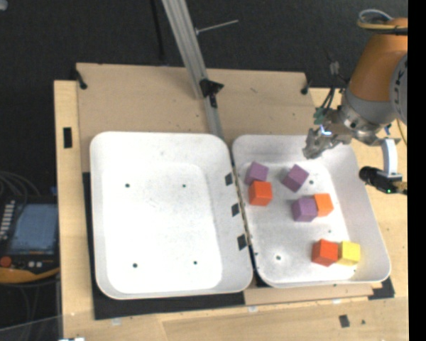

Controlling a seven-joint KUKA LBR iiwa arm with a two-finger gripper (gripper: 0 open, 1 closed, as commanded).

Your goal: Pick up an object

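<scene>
A wooden bench is carrying two white bins side by side. The right bin is holding seven blocks: three purple, three orange and one yellow block near its front corner. The gripper is hanging over the bin's far edge, just beyond the nearest purple block; whether its jaws are apart is impossible to tell.

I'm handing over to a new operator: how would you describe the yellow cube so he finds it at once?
Look in the right-hand white bin, the one holding all the small cubes, and go to its near right corner. There two cubes sit side by side, touching: the small yellow cube is the outer one, right of a red-orange cube. It is the only yellow block in the bin.
</scene>
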